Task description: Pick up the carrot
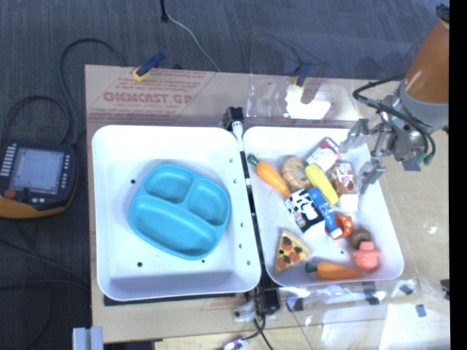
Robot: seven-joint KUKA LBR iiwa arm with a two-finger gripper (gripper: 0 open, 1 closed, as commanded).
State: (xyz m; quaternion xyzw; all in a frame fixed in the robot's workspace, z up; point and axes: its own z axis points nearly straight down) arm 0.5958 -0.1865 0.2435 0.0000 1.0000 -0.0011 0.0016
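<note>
Two carrots lie in the right bin. One carrot rests near the bin's left wall, slanted, its green tip pointing up-left. The other carrot lies flat along the front wall, green end to the left. My gripper hovers over the bin's right rear corner, open, its two fingers spread with nothing between them. It is well to the right of the upper carrot and far behind the lower one.
Crowded around the carrots are a bun, a yellow banana-like piece, a black-and-white carton, small red-and-white packs, a pizza slice and a pink toy. The left bin holds a blue divided plate.
</note>
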